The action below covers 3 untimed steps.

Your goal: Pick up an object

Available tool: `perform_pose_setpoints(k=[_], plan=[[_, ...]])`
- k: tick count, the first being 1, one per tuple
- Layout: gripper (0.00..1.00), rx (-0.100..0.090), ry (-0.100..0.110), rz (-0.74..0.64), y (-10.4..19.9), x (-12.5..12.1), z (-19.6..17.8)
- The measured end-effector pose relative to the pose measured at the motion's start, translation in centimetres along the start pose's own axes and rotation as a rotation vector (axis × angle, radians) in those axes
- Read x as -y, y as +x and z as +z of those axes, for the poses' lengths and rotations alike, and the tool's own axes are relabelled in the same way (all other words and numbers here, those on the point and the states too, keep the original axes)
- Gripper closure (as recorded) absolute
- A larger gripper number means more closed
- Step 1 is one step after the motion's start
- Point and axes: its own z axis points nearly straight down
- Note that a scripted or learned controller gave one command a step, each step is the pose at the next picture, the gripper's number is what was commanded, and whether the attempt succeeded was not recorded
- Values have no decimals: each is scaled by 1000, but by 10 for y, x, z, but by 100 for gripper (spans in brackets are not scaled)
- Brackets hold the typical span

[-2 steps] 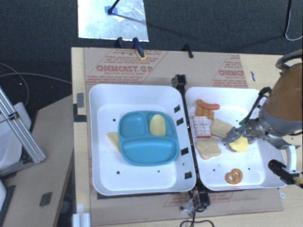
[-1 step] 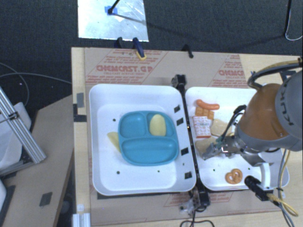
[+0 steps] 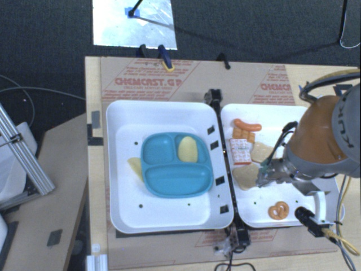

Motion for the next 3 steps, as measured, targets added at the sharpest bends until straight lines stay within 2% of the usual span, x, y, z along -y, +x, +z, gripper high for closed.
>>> perform_pose_setpoints(k=[1, 2, 3], plan=[[100, -3, -6, -10, 72, -12, -66], [100, -2, -1, -7, 117, 0, -88], [100, -4, -11, -8, 159, -2, -214]])
